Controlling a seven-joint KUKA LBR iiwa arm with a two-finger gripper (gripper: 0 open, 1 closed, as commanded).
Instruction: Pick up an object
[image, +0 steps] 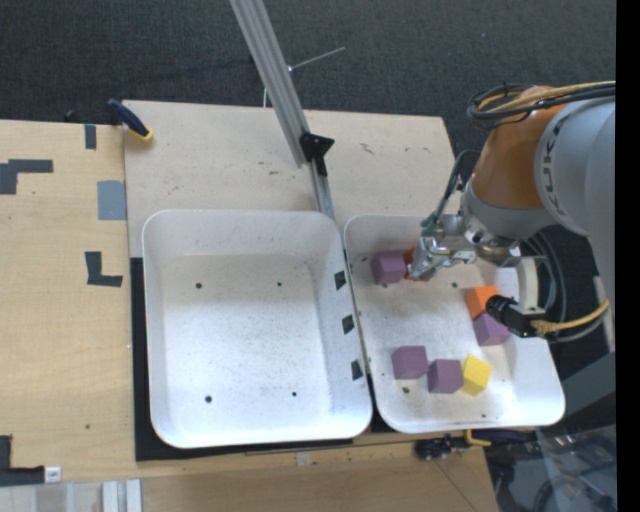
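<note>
My arm (560, 150) is grey with an orange band above the wrist, and my gripper (432, 258) is silvery metal. Both bins are white with faint dark speckling: the left bin (160, 300) and the right bin (540, 400). In the right bin lie four purple blocks (389, 267) (409, 361) (445, 376) (490, 329), a yellow block (477, 375) and an orange block (481, 298).

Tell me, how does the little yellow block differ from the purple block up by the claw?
The yellow block is smaller than the purple block. The yellow one sits near the right bin's front, touching another purple block; the purple one lies farther back, beside the claw. Both are cube-like and rest in the same bin.
</note>
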